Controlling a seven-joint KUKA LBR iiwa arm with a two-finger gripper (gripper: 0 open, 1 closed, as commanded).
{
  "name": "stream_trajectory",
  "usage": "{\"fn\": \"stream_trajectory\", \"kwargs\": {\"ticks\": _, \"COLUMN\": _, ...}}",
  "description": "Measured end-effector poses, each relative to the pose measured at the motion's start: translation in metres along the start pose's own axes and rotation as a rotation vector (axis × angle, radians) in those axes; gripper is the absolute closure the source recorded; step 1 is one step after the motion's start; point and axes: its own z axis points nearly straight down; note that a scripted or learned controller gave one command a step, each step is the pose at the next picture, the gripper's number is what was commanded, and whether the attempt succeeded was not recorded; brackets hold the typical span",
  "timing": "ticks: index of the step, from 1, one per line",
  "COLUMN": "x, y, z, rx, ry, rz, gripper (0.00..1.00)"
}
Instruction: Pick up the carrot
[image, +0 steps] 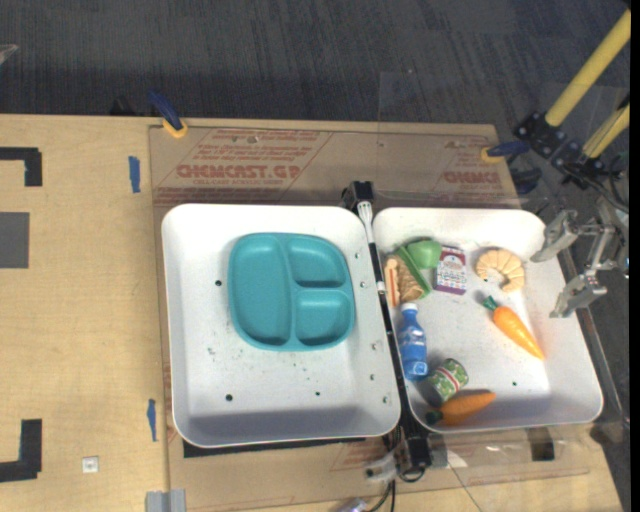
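Note:
The carrot (519, 330), orange with a small green top, lies at a slant on the floor of the right bin (575, 385), near its right wall. My gripper (563, 268) hovers at that bin's right rim, just up and to the right of the carrot and apart from it. Its metal fingers (549, 240) are spread open, with nothing between them.
The right bin also holds a second orange elongated toy (468, 404) at the front, a green can (447, 378), a blue bottle (411, 341), a purple-and-white box (452, 270), a tan pastry (500, 265) and a green pepper (422, 252). A teal divided plate (293, 290) lies in the left bin (195, 380).

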Motion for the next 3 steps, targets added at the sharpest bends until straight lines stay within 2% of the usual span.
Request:
{"fn": "stream_trajectory", "kwargs": {"ticks": 1, "x": 0.036, "y": -0.007, "z": 0.159, "rx": 0.000, "ry": -0.003, "rz": -0.181, "gripper": 0.00}}
{"fn": "stream_trajectory", "kwargs": {"ticks": 2, "x": 0.032, "y": -0.006, "z": 0.148, "rx": 0.002, "ry": -0.011, "rz": -0.183, "gripper": 1.00}}
{"fn": "stream_trajectory", "kwargs": {"ticks": 3, "x": 0.053, "y": 0.043, "z": 0.169, "rx": 0.006, "ry": -0.009, "rz": -0.357, "gripper": 1.00}}
